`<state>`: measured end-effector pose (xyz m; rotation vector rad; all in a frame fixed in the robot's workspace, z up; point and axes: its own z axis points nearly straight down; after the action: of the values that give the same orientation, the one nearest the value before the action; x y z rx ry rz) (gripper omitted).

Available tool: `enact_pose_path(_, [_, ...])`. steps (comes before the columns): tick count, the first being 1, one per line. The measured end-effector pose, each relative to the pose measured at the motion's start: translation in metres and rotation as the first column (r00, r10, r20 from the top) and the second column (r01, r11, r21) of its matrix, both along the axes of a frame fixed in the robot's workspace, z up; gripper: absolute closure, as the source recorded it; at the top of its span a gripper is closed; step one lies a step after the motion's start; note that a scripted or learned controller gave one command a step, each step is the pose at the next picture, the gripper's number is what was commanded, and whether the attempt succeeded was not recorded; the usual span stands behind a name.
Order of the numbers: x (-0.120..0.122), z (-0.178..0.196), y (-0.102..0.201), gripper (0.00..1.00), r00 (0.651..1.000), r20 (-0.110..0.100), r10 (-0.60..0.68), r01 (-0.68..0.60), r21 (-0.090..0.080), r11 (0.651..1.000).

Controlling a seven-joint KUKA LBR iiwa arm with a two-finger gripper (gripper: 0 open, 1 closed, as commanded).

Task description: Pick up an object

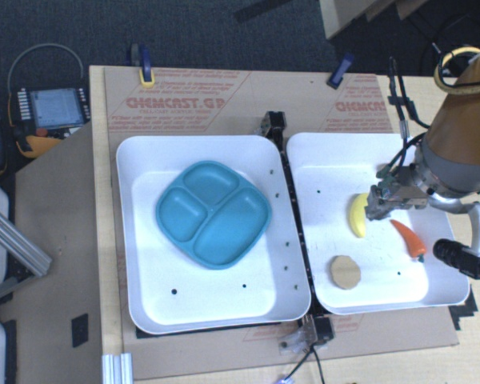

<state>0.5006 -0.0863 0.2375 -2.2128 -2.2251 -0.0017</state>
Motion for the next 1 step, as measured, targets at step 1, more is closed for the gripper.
enact_pose_path(1, [-0.0006, 0.0059, 0.0500, 1.00, 1.000, 0.001, 0.001, -0.001, -0.001, 1.000])
